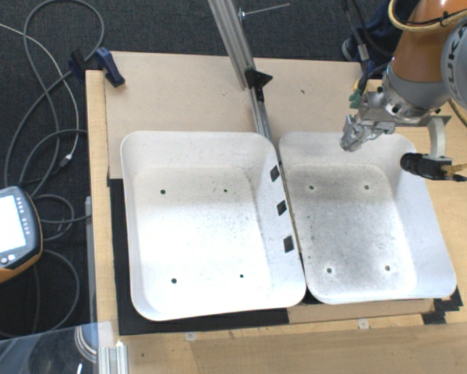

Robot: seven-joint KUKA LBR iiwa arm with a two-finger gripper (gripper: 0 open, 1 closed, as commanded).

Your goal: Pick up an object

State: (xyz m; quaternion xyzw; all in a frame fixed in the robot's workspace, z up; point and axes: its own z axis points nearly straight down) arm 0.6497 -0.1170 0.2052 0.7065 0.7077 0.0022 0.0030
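My gripper (pixel 352 140) hangs over the far edge of the right bin (pixel 420 240), near its back rim. Its metal fingers point down and look close together, with no object visible between them. The floors of the right bin and the left bin (pixel 139 232) show just small dark specks and a few holes. No loose object is visible in either bin.
A slanted metal rail (pixel 241 53) runs from the top of the view down to the gap between the bins. A blue clamp (pixel 108 65) sits at the bench's far left corner. Cables and a pendant (pixel 7 236) lie on the floor to the left.
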